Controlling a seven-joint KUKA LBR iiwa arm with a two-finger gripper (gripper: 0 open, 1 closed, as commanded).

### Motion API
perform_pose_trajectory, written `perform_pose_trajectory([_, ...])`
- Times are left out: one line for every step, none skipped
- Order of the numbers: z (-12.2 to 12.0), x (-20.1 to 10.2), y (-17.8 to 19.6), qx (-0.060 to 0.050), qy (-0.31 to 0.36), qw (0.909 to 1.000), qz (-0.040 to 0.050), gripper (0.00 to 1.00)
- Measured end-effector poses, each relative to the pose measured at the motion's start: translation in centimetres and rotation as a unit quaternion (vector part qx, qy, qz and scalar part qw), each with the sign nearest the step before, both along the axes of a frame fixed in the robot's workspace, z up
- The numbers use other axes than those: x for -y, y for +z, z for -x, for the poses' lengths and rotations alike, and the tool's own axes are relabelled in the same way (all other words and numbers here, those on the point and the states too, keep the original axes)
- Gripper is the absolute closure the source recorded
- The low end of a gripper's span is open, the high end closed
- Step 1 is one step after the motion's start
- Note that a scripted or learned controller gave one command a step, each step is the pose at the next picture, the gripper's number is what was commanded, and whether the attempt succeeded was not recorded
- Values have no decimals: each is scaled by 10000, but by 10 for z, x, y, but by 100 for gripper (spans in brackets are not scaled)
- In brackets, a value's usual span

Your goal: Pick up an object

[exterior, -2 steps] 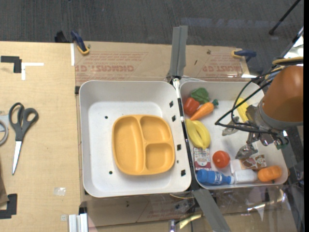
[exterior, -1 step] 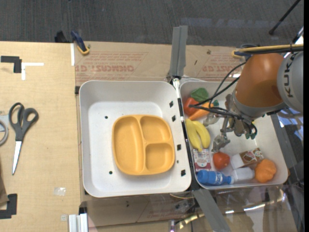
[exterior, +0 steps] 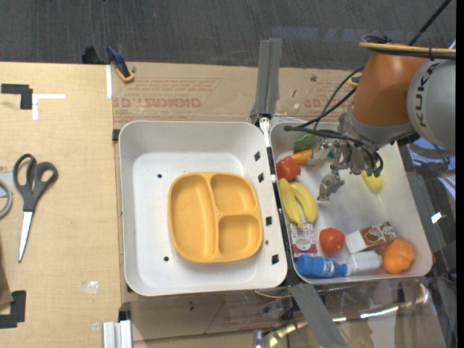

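camera view | gripper (exterior: 331, 188) fingers state unclear | bananas (exterior: 299, 201) long axis near-far

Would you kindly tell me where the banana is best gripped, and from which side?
Probably across the middle of the banana, coming straight down from above. It lies flat and long beside the bin wall, so the end effector should close across its narrow width.

Two white bins sit side by side: the left bin (exterior: 138, 267) and the right bin (exterior: 420, 223). Well left of the hand (exterior: 332, 187) lies one yellow divided tray (exterior: 215, 217) with three compartments. Just beside the hand is one bunch of bananas (exterior: 299, 201). Near it are two red items, a pepper (exterior: 288, 168) and a tomato (exterior: 331, 240). Below it are one orange (exterior: 399, 256) and one blue bottle (exterior: 322, 267). Far left on the counter (exterior: 58, 267) lies one pair of scissors (exterior: 30, 194).
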State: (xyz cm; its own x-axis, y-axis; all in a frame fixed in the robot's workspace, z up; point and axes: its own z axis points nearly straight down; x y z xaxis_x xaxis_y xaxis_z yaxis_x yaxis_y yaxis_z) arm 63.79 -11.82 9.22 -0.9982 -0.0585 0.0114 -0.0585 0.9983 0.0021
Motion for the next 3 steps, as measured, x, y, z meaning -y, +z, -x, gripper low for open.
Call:
perform_pose_trajectory([33,103,3,94,-1808,9835,20,0])
perform_pose_trajectory([-8,102,3,99,-2908,9567,25,0])
perform_pose_trajectory([-10,102,16,140,-2891,9572,35,100])
